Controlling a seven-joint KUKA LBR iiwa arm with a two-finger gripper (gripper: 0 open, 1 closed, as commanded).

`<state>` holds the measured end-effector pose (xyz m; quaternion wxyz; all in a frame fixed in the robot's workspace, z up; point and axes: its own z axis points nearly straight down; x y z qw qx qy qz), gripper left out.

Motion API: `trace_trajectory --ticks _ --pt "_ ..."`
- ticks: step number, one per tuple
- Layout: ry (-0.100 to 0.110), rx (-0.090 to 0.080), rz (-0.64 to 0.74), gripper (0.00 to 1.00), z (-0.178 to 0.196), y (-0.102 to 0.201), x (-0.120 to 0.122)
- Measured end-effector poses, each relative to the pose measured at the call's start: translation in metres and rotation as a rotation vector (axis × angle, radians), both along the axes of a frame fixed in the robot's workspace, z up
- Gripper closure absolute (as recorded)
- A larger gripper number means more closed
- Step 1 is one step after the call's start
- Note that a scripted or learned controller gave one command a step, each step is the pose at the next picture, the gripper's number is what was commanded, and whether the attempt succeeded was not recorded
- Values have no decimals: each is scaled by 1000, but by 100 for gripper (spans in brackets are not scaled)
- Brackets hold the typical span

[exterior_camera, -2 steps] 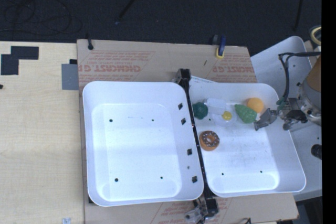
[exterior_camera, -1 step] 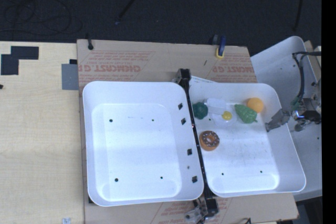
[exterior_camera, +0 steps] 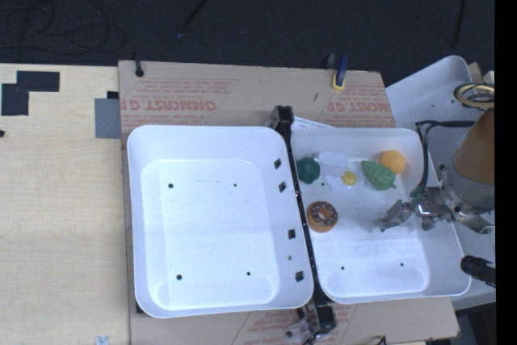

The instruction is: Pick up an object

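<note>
The right bin (exterior_camera: 404,279) holds several small objects. A brown donut (exterior_camera: 321,216) lies near its left wall. A dark green piece (exterior_camera: 308,170) sits above it, with a small yellow ball (exterior_camera: 349,178) to the right. Further right are a light green toy (exterior_camera: 377,174) and an orange ball (exterior_camera: 393,161). My gripper (exterior_camera: 392,219) hangs low over the bin's right middle, just below the light green toy and right of the donut. Nothing is visibly held in it. The arm (exterior_camera: 477,161) comes in from the right.
The left bin (exterior_camera: 145,254) lies beside the right one, with a black divider strip (exterior_camera: 297,206) between them. A clear plastic item (exterior_camera: 331,161) lies near the yellow ball. Cardboard (exterior_camera: 242,97) sits under both bins. Cables (exterior_camera: 436,129) run at the right.
</note>
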<state>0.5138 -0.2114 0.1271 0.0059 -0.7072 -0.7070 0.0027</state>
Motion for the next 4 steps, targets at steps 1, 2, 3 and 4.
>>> trace_trajectory --ticks 1,2,3,4 --pt "-7 -2 -2 100 17 -2 2" --pt "-29 -2 15 100 177 117 39" --pt "-8 -4 4 100 176 110 35" --pt "-6 -5 8 100 185 110 35"
